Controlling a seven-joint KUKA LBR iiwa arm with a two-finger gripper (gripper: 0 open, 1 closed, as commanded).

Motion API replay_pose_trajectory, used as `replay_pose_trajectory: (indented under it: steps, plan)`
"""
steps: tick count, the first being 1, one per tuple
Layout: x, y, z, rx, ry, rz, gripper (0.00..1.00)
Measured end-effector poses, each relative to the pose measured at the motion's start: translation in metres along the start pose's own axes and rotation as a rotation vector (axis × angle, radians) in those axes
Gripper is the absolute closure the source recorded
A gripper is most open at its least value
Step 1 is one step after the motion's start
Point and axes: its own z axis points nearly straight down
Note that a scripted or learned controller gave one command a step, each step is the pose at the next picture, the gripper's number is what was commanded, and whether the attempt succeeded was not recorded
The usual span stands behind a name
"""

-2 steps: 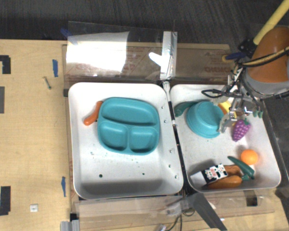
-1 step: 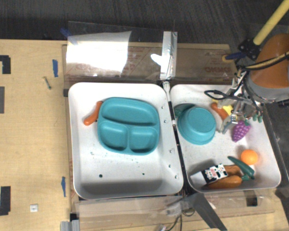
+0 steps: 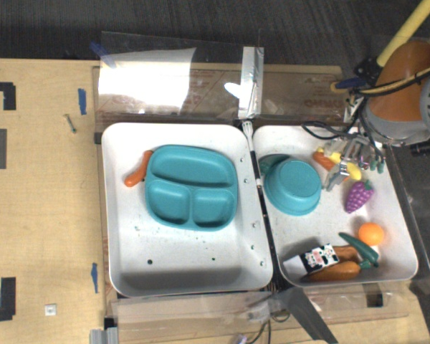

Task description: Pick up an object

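Observation:
My gripper (image 3: 355, 169) hangs low in the right bin (image 3: 401, 213), near its back right, under the orange-banded wrist. It looks open, one grey finger (image 3: 335, 178) pointing toward the teal bowl (image 3: 294, 186). A small yellow toy (image 3: 350, 168) lies between the fingers, with an orange piece (image 3: 324, 158) just left of it. Purple grapes (image 3: 358, 196) sit just in front of the gripper. Further forward lie an orange ball (image 3: 371, 233), a carrot (image 3: 338, 269) with a green top, and a small black-and-white item (image 3: 319, 258).
The left bin (image 3: 129, 256) holds a teal divided plate (image 3: 191, 186) and an orange sausage-shaped toy (image 3: 136, 170) at its left edge. A metal divider (image 3: 261, 221) separates the bins. Cables (image 3: 322, 129) trail over the right bin's back rim.

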Motion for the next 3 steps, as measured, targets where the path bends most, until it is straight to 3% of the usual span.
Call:
replay_pose_trajectory:
  steps: [1,2,3]
  plan:
    - [0.031,0.002,0.003,0.000,0.003,0.136,0.00]
    - [0.024,0.001,0.004,0.003,0.008,0.280,0.00]
    - [0.021,0.003,-0.009,0.000,-0.002,0.278,1.00]
